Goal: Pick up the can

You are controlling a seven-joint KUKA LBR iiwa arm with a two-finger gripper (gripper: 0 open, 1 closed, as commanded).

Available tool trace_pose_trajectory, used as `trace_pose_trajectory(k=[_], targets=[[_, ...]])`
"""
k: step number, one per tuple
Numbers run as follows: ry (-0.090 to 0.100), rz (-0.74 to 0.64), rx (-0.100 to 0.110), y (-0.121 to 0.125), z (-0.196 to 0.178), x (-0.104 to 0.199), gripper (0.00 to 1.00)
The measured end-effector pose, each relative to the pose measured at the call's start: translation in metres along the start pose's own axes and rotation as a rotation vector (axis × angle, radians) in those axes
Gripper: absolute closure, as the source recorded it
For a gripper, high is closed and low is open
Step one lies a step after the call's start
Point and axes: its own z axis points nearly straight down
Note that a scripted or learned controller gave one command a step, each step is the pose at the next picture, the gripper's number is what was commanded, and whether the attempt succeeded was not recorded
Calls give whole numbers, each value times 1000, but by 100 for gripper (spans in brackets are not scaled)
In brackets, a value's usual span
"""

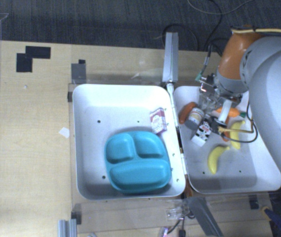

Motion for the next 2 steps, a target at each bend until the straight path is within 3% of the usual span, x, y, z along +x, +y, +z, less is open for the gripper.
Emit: trace_pose_trajectory(k=[1,2], targets=[[-1,173,-2,-10,-158,38,100],[-1,163,-4,-10,-167,41,100]])
